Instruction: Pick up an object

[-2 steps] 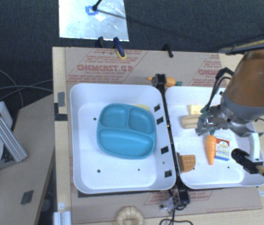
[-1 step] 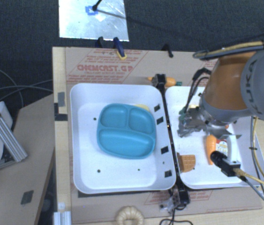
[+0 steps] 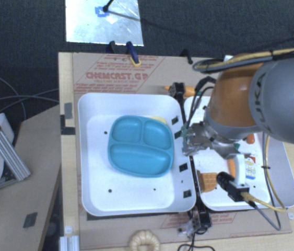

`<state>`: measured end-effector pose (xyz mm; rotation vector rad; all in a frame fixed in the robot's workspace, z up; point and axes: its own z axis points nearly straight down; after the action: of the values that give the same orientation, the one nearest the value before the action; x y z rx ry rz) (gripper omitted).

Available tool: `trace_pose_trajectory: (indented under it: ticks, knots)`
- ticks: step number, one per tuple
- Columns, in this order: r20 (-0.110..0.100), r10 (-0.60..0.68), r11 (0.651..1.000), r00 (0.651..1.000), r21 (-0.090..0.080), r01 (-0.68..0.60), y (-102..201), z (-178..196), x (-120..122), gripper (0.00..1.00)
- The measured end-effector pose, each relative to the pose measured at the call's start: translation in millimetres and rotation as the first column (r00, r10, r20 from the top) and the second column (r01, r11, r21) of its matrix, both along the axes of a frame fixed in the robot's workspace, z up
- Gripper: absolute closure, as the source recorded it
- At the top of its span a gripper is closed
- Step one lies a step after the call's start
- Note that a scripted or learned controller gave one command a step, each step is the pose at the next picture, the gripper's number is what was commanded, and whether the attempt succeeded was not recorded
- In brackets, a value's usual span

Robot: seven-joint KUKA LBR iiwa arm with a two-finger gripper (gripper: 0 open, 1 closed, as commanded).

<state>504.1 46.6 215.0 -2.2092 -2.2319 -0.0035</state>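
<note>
My gripper [image 3: 189, 142] hangs low over the left edge of the right bin [image 3: 287, 187], close to the wall between the two bins. The arm hides most of that bin. Below the gripper lie a tan waffle-like square [image 3: 208, 181], an orange piece [image 3: 232, 167] and a white labelled packet [image 3: 248, 169]. A small red-orange item [image 3: 250, 138] peeks out beside the wrist. In the left bin [image 3: 94, 192] a blue divided plate [image 3: 140, 145] lies flat, with a pale yellow thing [image 3: 160, 120] showing at its far right edge. Nothing shows between the fingers.
The bins rest on a cardboard sheet [image 3: 115, 72] on the bench. A blue and yellow clamp [image 3: 132, 54] sits at the cardboard's far edge. A beige ring [image 3: 145, 240] lies at the near edge. Metal framing [image 3: 0, 150] stands at the left.
</note>
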Motion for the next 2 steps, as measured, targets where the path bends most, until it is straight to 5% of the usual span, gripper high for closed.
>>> trace_pose_trajectory:
  ticks: [2]
  knots:
    - [0.002,-0.008,1.000,1.000,-0.002,0.008,-7.1,14.2,5.3,1.00]
